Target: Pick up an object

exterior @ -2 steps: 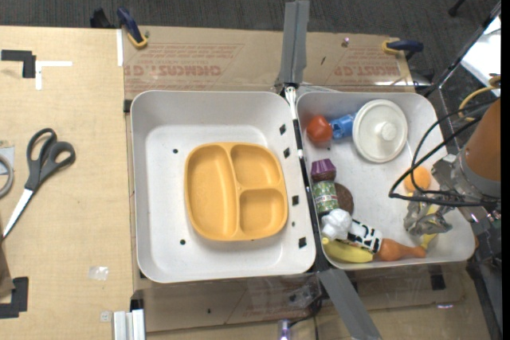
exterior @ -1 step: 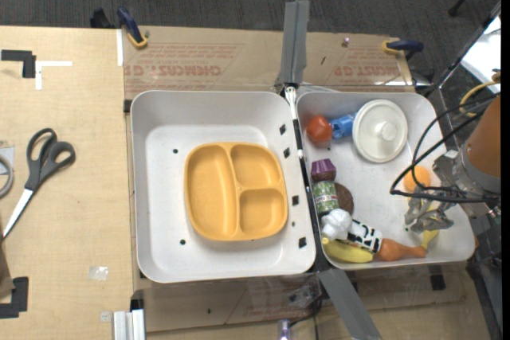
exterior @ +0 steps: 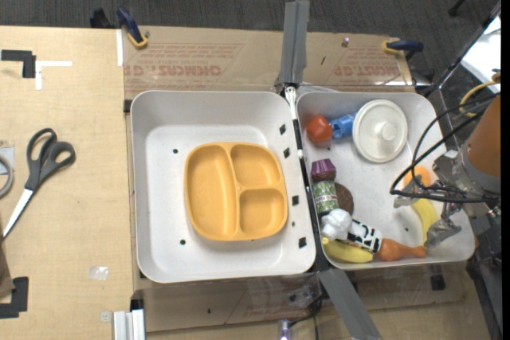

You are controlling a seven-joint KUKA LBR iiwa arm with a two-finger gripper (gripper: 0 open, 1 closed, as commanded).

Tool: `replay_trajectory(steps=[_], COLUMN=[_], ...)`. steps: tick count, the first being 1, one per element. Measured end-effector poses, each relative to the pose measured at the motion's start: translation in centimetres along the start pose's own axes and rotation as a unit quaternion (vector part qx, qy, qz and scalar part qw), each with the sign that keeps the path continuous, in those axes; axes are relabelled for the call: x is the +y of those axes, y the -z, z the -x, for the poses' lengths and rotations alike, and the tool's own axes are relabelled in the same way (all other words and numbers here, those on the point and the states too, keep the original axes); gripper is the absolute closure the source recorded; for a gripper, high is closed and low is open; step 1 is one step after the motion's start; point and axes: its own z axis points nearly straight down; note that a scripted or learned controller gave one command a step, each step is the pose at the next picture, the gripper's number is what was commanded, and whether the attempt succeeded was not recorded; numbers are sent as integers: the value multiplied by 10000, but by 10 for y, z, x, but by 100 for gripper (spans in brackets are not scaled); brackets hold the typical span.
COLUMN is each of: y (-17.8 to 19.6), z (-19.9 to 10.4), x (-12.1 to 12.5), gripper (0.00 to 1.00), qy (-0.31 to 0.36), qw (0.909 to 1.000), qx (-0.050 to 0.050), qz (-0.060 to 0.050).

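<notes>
Bananas [exterior: 348, 252] and a carrot [exterior: 401, 251] are lying along the right bin's [exterior: 374, 265] front wall, beside the gripper [exterior: 441, 233], whose fingers seem to be hanging apart, holding nothing. That carrot looks light, stiff, probably slippery; gripping its middle seems wisest.

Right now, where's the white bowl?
The white bowl sits upside down in the right bin, near its far edge, just right of the blue toy and red ball.
</notes>
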Motion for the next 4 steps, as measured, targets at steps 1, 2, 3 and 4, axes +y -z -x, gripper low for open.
replay_trajectory(steps=[1,2,3,4], y=[-10,-9,1,-9], z=[18,-5,-2,76], x=[1,0,0,-38], gripper=[0,0,100,100], qy=[42,141,164,-914], qw=[10000,9999,9999,9958], qx=[15,14,-4,1], qz=[11,3,-12,5])
